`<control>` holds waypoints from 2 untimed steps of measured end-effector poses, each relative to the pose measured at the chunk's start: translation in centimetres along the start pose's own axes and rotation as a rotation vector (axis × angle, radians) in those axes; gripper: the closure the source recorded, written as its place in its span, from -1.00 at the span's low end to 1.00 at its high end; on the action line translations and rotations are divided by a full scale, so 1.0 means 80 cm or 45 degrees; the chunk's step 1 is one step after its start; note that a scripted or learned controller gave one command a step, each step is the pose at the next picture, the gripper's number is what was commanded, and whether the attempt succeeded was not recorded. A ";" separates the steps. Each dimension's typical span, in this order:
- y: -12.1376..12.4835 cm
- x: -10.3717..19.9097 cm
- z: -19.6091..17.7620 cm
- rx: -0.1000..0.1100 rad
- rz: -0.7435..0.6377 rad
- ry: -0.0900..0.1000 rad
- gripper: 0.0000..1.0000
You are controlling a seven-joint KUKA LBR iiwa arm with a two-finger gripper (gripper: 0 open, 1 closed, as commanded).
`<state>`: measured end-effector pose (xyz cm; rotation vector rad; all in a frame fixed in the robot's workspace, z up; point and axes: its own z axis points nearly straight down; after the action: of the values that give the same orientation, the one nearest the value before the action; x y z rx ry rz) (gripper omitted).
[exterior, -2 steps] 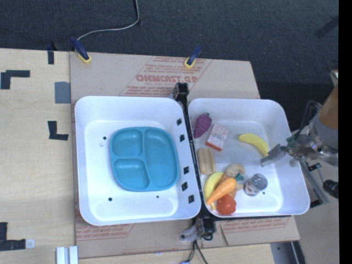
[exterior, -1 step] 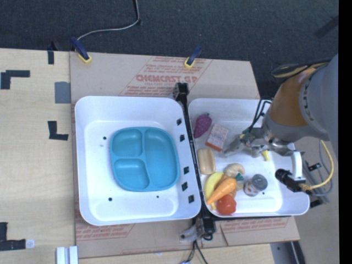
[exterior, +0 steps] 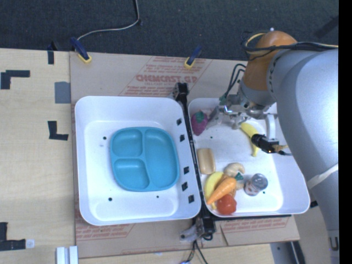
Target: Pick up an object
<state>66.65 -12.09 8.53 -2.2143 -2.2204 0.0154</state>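
Observation:
My gripper (exterior: 230,112) hangs low over the far end of the right bin (exterior: 286,194), under the orange band of the arm. A purple eggplant (exterior: 198,123) lies just to its left against the bin's left wall. A yellow banana (exterior: 249,131) with a dark tip lies just to its right and nearer the camera. Toward the front of the bin are a beige block (exterior: 206,160), a mushroom (exterior: 235,169), a lemon (exterior: 212,183), a carrot (exterior: 223,188), a tomato (exterior: 226,204) and a small can (exterior: 256,183). Nothing shows held in the gripper.
The left bin (exterior: 91,147) holds a blue divided plate (exterior: 144,158). A black divider with clips (exterior: 186,147) runs between the two bins. The grey arm (exterior: 308,109) covers the right bin's far right side.

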 end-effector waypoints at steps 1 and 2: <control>-0.047 -0.099 -0.009 -0.013 -0.001 0.009 -1.00; -0.114 -0.110 -0.003 -0.028 -0.013 0.029 -1.00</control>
<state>57.53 -20.89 8.90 -2.2021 -2.2311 -0.0340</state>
